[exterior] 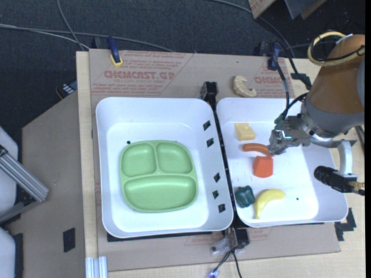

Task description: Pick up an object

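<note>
Done: gripper (pixel 280 142) is lowered beside the sausage (pixel 255 148) near the right bin's (pixel 301 213) middle
Fingers: state cannot be told
Left: nothing is lifted yet

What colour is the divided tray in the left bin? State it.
Light green divided tray, clearest in the camera view.

Green tray (pixel 157 175) in left bin (pixel 110 155) – cables (pixel 69 16) behind.

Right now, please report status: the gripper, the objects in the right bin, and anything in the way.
Gripper low over right bin, by the sausage. Cheese, red block, banana, green piece all lying free. Nothing blocking.
</note>
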Tool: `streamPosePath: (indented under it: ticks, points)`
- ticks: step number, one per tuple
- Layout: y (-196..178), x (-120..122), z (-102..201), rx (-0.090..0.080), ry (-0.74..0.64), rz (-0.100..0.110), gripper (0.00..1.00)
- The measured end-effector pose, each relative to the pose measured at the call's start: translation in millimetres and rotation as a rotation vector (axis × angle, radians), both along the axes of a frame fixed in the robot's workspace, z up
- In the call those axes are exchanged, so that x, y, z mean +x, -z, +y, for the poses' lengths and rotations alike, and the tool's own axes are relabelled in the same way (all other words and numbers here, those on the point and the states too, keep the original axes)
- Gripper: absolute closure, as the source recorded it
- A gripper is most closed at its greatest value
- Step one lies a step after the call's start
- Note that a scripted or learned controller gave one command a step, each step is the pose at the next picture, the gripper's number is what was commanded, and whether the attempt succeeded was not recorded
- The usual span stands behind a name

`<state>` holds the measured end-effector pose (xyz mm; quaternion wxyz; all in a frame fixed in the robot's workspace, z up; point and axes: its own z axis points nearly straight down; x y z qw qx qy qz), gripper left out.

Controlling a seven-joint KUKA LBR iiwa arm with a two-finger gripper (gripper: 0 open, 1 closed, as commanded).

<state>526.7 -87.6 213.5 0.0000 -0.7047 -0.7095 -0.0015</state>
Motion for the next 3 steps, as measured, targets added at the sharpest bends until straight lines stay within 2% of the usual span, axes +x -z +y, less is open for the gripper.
streamPosePath:
  ticks: [1, 2, 3]
  points:
    - [-11, 30, 50, -0.001, 0.001, -0.001, 1.0]
    - [-14, 43, 96, -0.001, 0.002, 0.0, 1.0]
    - [-23, 68, 140, -0.001, 0.003, -0.001, 1.0]
